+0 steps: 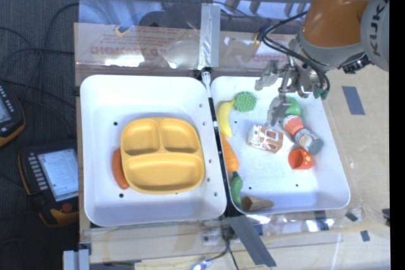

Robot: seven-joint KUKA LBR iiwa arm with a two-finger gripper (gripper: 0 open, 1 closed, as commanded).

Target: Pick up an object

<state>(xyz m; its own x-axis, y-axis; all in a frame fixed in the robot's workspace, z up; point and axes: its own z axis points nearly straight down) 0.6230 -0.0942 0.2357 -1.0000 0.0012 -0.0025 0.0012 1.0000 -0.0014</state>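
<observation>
My gripper (276, 116) hangs over the upper middle of the right bin (329, 199), fingers pointing down and slightly apart with nothing between them. Just below it lies a small patterned box (265, 138). To its right a red and grey bottle (301, 131) lies on its side, and a red cup (300, 159) sits beneath that. A green round toy (244, 101) is to the gripper's left, with a yellow banana (224, 117) beside it. An orange carrot (230, 155), a green vegetable (236, 186) and a brown cone (255, 203) lie along the bin's left and front.
The left bin (101, 98) holds a yellow divided plate (163, 155) with an orange-red sausage (118, 169) tucked at its left edge. Clear plastic walls (209, 35) rise behind both bins. The arm's orange band (335, 6) is above the right bin's back corner.
</observation>
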